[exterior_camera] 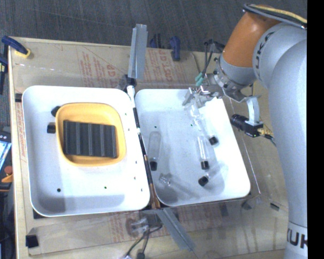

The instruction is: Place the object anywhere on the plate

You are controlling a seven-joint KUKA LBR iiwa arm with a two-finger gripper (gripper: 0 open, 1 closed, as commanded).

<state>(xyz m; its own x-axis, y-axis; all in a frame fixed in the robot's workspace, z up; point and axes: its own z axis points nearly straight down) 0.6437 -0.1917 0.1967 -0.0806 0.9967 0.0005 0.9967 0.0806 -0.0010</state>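
Here, the gripper [197, 97] stood over the far rim of the right bin [235, 169], at the end of the grey arm [281, 90] reaching in from the right side of the camera view. The state of the claw could not be told from this view, since its end parts merged with the white bin floor. The plate [92, 115], yellow-rimmed with a dark ribbed centre, lay in the left bin [70, 198], well apart from the gripper and across the divider between the two bins. The most likely object was a clear tube [203, 148] lying flat on the floor of the right bin, toward the camera from the gripper. Its long axis ran roughly front to back, nearly in line with the direction from gripper to tube. The tube appeared transparent and slender, with a dark cap [205, 164] at its near end. A second clear tube [154, 144] lay near the divider, and another dark cap [203, 181] lay near the bin's front. In judgement, the pick had not yet been made; transparent parts are likely hard to locate and prone to roll.
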